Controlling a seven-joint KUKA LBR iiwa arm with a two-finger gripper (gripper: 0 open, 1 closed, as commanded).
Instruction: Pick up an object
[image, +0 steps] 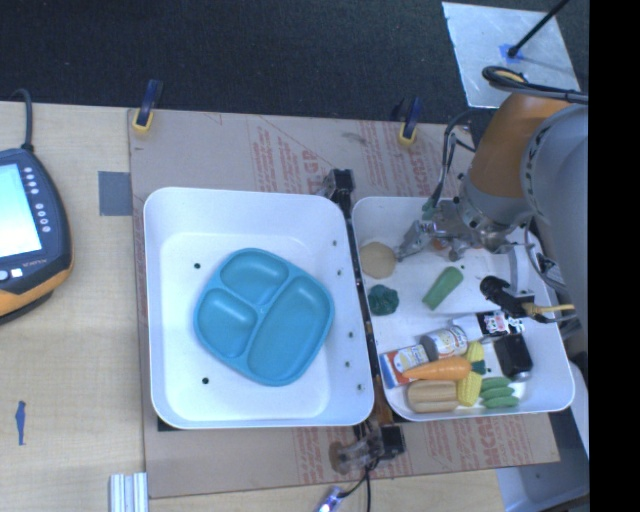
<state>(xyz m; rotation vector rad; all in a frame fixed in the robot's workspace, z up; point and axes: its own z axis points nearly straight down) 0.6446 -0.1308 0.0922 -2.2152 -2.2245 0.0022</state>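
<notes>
Below me the wooden desk (80, 350) carries a brown cardboard sheet (250, 140) under both bins. Left bin (160, 300) holds a blue divided plate (264, 315). Right bin (560, 385) holds a green block (442, 288), carrot (437, 371), and bottle (430, 350). My jaws (432, 240) hang over its far end, near the block; whether spread, I cannot tell.

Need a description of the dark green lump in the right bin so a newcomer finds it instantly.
Start at the right white bin, the one crowded with small items. Along its left wall, just below the round tan disc, sits the dark green lump. Unlike the smooth, lighter green block to its right, it is crumpled and teal-dark.
</notes>
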